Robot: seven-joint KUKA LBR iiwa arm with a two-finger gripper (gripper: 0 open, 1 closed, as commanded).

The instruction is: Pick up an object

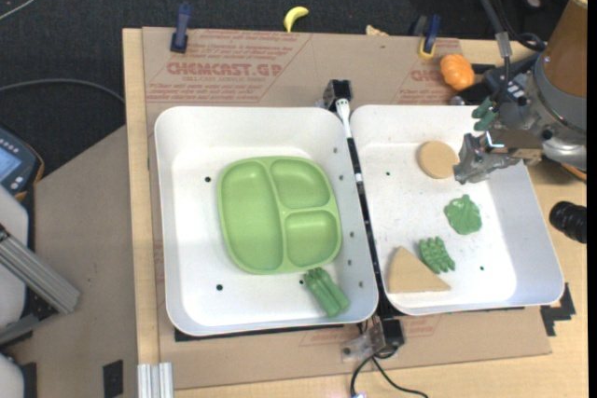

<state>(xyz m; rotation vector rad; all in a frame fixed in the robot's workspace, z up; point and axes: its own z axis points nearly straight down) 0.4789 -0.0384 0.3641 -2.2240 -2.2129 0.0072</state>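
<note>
The right bin (522, 289) holds a round tan cookie (433, 158), a leafy green piece (463, 215), a ridged green piece (435, 253) and a tan wedge (413, 274). My gripper (470, 165) hangs over this bin, just right of the cookie and above the leafy green piece. I see nothing held in it. In the left bin (187, 163) lie a green divided plate (280, 214) and a ridged green stick (326, 291) at the plate's front corner.
The arm comes in from the right over the right bin's far right corner. An orange ball (456, 70) and blue clamps (181, 26) sit on the board behind the bins. A yellow piece (296, 16) lies beyond the board. A black bar (351, 165) runs between the bins.
</note>
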